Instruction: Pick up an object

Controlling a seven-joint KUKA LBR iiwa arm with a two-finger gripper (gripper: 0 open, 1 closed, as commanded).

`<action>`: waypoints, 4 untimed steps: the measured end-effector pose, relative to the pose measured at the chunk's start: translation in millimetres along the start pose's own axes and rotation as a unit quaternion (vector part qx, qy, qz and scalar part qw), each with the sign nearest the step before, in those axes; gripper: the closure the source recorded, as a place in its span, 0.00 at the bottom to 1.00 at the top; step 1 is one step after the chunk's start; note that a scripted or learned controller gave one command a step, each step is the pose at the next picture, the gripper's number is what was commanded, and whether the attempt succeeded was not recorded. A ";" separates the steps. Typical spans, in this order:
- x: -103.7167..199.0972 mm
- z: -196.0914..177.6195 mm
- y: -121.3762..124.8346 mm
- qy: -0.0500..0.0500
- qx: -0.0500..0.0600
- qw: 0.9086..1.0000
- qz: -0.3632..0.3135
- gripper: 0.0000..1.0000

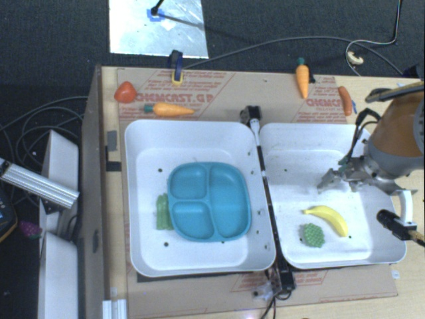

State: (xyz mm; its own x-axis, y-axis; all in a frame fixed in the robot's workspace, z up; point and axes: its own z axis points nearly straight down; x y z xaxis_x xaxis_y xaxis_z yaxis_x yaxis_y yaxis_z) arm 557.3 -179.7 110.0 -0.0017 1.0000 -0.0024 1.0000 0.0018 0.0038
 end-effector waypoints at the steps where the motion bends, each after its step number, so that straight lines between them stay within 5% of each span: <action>1: 21.2 -3.2 -40.3 0.001 0.002 1.000 0.001 0.00; 2: 14.8 25.3 -69.8 0.001 0.001 1.000 0.000 0.00; 3: 15.2 14.3 -68.3 0.002 0.000 1.000 0.000 1.00; 4: 27.5 -30.2 -54.8 0.001 0.000 1.000 -0.001 1.00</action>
State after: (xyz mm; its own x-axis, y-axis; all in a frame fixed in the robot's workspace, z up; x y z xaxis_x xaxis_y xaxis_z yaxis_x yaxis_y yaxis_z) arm 502.4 -152.2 139.9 -0.0033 1.0000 -0.0005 1.0000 0.0033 0.0036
